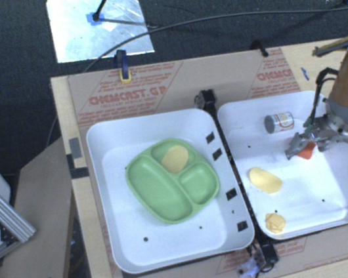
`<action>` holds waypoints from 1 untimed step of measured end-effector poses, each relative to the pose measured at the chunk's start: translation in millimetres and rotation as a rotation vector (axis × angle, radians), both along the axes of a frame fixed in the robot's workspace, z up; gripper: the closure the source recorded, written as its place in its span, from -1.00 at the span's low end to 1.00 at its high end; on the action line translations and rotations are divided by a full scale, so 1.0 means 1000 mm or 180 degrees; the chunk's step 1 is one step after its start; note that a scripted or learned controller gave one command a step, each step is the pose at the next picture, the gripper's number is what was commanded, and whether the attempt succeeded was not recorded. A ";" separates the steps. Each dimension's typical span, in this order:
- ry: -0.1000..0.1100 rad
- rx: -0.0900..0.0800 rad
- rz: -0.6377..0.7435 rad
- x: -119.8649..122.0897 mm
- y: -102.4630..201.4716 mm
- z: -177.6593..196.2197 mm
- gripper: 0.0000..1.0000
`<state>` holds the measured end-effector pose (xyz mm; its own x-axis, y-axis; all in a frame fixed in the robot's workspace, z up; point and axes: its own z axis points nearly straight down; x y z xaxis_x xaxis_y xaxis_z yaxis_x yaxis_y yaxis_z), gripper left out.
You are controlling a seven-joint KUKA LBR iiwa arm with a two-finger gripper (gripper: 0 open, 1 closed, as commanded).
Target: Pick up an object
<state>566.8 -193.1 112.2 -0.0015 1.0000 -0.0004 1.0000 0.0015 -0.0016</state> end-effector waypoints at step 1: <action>-0.0003 0.0003 -0.0002 0.000 0.001 -0.029 -1.00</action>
